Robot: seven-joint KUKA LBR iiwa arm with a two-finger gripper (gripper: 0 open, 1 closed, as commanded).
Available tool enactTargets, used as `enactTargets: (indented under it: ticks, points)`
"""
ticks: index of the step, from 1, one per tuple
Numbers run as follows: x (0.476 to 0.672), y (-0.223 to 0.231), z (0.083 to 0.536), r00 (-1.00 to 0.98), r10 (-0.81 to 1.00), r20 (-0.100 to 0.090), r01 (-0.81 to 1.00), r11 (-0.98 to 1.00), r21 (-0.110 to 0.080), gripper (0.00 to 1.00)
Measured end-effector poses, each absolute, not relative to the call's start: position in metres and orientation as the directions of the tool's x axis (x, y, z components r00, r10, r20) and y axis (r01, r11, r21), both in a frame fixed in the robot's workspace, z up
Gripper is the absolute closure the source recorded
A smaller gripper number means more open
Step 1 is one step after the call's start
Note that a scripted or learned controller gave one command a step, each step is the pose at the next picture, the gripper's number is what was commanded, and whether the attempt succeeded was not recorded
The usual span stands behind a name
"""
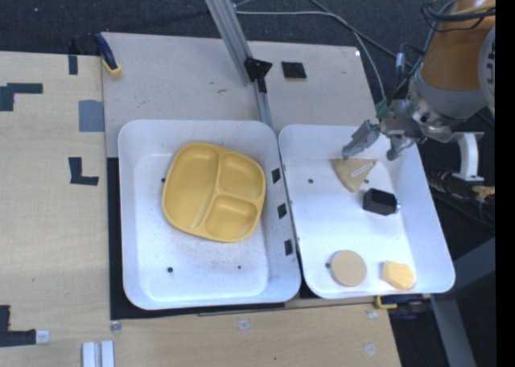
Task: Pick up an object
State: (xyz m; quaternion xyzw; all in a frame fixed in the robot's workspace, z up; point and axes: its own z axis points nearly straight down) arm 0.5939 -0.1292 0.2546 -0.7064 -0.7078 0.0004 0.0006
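My gripper (376, 146) hangs open over the back of the right bin (426, 220), its two fingers spread wide with nothing between them. Just below it lies a tan wedge-shaped piece (355, 172). A small black block (379, 201) sits a little nearer the front. At the front of this bin rest a round tan disc (348, 268) and a yellow lump (398, 274). The left bin (137, 261) holds a yellow divided plate (214, 191).
A slanted metal pole (228, 19) runs from the top down to the gap between the bins. Cables trail across the dark floor behind. A blue-and-yellow clamp (108, 55) sits at the board's back left corner.
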Motion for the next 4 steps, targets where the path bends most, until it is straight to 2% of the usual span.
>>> enactTargets:
  ticks: [1, 3, 4]
  points:
    - [0.594, -0.138, 0.197, 0.000, 1.000, 0.000, 1.000, 0.000, -0.007, 0.00]
    - [0.596, -0.143, 0.085, -0.002, 1.000, -0.003, 1.000, 0.002, 0.001, 0.00]
    - [0.597, -0.143, 0.099, -0.001, 1.000, -0.003, 1.000, 0.001, 0.003, 1.00]
